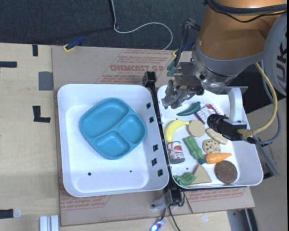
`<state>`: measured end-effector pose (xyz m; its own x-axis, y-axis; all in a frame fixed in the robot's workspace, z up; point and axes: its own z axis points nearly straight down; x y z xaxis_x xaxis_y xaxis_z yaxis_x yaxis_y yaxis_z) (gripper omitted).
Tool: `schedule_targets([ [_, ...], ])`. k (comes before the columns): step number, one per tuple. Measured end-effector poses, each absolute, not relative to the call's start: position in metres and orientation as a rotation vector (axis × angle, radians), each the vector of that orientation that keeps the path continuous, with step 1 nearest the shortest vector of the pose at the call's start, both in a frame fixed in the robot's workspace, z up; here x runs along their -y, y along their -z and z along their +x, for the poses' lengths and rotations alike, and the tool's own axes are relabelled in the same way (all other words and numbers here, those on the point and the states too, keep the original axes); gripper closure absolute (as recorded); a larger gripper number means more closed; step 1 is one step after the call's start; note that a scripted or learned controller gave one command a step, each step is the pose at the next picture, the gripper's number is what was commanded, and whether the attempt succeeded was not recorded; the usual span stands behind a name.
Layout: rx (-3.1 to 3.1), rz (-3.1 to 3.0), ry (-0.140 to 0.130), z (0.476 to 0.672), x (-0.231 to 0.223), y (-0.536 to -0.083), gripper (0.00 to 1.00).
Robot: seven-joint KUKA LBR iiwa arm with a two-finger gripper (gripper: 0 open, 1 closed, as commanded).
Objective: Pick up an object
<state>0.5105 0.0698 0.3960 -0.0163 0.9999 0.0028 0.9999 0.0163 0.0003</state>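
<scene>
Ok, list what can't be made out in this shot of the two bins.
- Claw: dark and blurred over the right bin; whether it holds anything cannot be told.
- Right bin's far corner: covered by the arm.
- Can: label too small to read.
- Arm: cut off by the top and right edges.

Bench clutter around two white bins

A blue divided plate (112, 127) lies tilted in the left bin (72, 177). Brown cardboard (130, 69) with red lettering sits under both bins. At 12 o'clock a white cable (135, 30) loops over dark carpet (48, 8); at 11 o'clock, a yellow-and-blue clip (74, 43) at the cardboard's corner.
</scene>
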Motion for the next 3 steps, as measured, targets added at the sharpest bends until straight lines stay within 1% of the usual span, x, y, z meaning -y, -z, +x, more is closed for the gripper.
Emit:
schedule_targets([
  [1, 2.226, -2.224, 0.011, 0.483, -0.047, -0.482, 1.0],
  [2, 2.227, -2.216, 0.001, 0.484, -0.095, -0.491, 1.0],
  [3, 2.23, -2.215, 0.006, 0.484, -0.142, -0.537, 1.0],
])
